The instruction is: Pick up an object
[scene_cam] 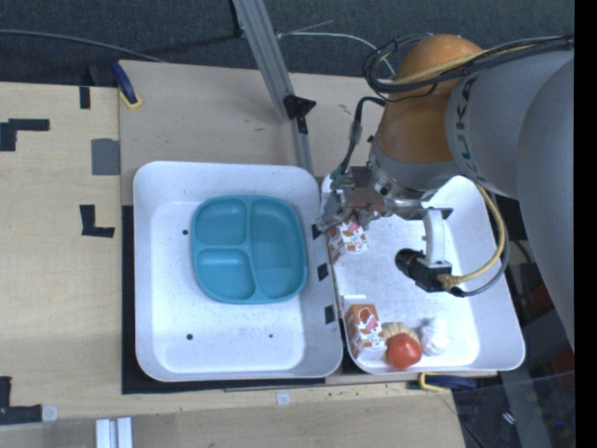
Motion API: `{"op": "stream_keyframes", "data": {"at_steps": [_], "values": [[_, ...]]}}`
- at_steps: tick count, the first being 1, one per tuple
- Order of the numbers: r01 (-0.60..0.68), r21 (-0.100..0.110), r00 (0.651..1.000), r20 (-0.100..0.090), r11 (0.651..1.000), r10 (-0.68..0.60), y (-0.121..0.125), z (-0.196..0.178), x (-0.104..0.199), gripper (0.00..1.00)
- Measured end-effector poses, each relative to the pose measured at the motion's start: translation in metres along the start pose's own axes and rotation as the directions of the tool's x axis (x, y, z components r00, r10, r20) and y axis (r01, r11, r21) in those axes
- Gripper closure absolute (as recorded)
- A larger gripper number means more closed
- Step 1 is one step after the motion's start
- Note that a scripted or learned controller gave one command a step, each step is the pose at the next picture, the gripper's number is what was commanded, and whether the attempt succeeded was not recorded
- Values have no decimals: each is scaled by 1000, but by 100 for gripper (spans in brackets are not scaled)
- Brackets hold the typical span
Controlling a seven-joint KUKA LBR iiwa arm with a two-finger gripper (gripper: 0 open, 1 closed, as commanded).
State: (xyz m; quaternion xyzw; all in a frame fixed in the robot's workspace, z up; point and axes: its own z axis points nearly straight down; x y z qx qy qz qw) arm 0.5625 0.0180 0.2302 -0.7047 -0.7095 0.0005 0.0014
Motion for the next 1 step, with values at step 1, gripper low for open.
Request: {"op": "stream_keyframes", "data": {"at_steps": [1], "values": [[0, 2, 1000, 0, 1000, 0, 0, 12, 53, 100]]}}
